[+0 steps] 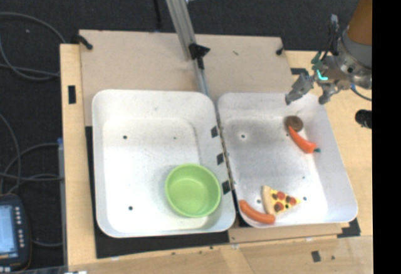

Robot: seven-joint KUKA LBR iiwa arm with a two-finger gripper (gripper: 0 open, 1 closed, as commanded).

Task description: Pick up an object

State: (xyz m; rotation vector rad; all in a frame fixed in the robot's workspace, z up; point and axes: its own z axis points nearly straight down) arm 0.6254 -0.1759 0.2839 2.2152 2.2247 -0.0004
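Note:
My gripper hangs open over the far right edge of the right bin, with nothing between its fingers. Just below it lie a small brown round piece and an orange carrot that touches it. Near the bin's front edge sit a pizza slice toy and an orange sausage beside it. A green bowl stands in the left bin, at its front right.
A slanted aluminium pole rises from the bench behind the bins. Cardboard lies under the bins' far side. Cables run on the dark floor at left.

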